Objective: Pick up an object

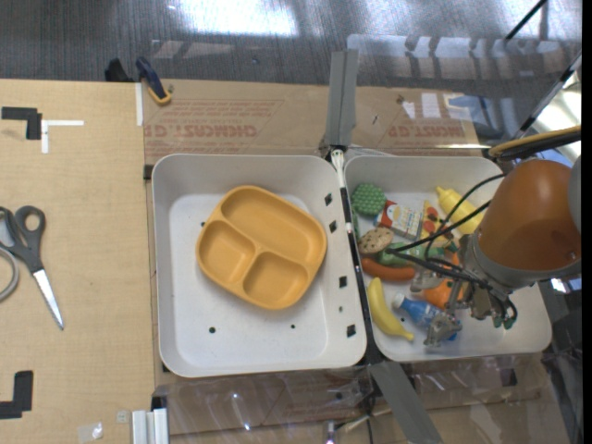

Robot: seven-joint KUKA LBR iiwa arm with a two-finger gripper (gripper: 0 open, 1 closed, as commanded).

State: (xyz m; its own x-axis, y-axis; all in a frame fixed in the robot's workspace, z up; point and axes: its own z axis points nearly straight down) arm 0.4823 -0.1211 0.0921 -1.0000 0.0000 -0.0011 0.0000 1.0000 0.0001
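Yellow banana [387, 311] lies in the right bin [527, 340] | gripper [450, 320] low beside it, over what may be a blue toy [418, 311] | fingers: cannot tell | orange plate [262, 246] in left bin [176, 276]

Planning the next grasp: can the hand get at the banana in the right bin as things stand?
Probably yes. The banana lies uncovered at the right bin's left edge, just left of the hand; only the bin wall beside it crowds a grasp.

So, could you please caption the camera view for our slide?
Grey arm with orange band reaching over the right white bin of toy food; orange three-compartment plastic plate in the left white bin.
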